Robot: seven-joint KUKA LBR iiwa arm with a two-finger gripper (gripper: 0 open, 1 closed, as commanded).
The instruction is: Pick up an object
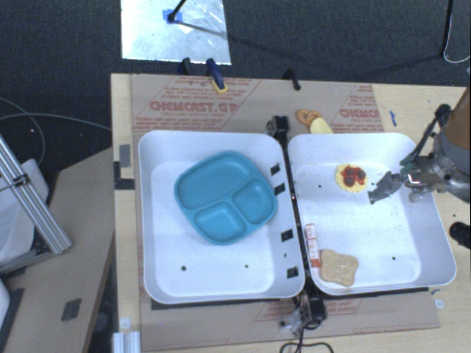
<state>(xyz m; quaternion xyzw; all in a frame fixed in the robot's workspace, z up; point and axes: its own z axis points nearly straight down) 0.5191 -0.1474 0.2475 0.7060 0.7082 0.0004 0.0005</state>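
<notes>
Left of the board (193, 103): we read "CHEMCAST GP" in red capitals, upside down to us, on the brown sheet behind the left bin (158, 219).
Right of the board: we see the same red brand line behind the right bin (434, 256), again inverted; we make out "CHEMCAST", the rest too blurred for us to read.
Small print under both brand lines: we see red lines of it, too small for us to read.
Packet (311, 243) in the right bin: we see red marking on white, not legible to us.
</notes>
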